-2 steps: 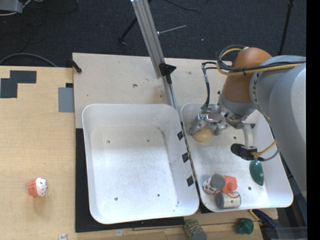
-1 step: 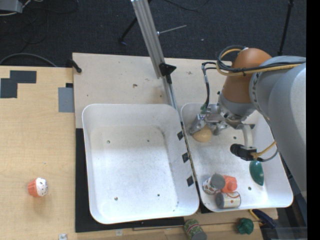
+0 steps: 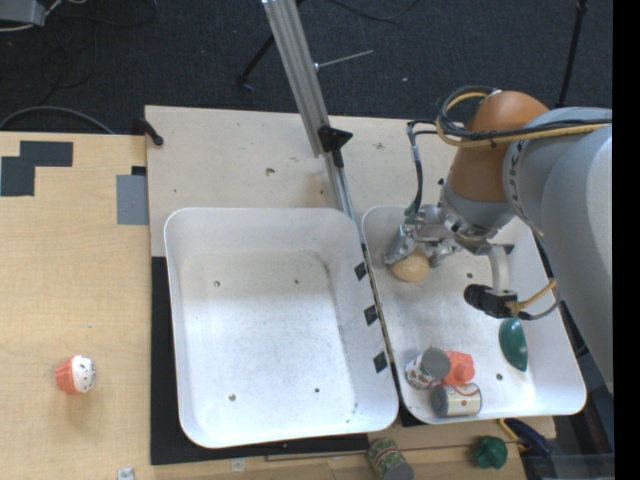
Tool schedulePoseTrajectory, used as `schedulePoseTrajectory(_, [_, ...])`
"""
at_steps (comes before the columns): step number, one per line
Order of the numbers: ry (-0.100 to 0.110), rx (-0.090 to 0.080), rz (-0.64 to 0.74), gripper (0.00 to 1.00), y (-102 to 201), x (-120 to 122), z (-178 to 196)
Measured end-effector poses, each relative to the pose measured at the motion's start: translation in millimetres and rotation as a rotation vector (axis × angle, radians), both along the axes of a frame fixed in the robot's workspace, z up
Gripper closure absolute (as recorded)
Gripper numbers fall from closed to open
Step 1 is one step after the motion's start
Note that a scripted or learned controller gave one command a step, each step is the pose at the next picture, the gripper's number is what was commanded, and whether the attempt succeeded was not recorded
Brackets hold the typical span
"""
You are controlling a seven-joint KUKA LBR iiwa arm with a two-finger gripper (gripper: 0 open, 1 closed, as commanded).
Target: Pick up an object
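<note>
Here the hand (image 3: 420, 243) hangs just over a tan lump (image 3: 409, 267).

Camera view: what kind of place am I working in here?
Likely a robotics lab bench: two white bins on a plywood table, an aluminium rail, loose cables on dark carpet.

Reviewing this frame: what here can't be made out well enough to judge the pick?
- Gripper: its finger state, hidden by its own body from above.
- Tan object: whether it is gripped or only touched; too small to tell.
- Green object below the right bin: blurred, identity unclear.
</note>
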State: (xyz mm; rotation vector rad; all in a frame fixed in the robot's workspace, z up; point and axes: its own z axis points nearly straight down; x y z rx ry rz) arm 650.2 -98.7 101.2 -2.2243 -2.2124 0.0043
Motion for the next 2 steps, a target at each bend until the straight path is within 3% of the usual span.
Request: schedulePoseTrajectory(2, [-0.009,-0.001,0.005,1.0,4.3,-6.7,120.5])
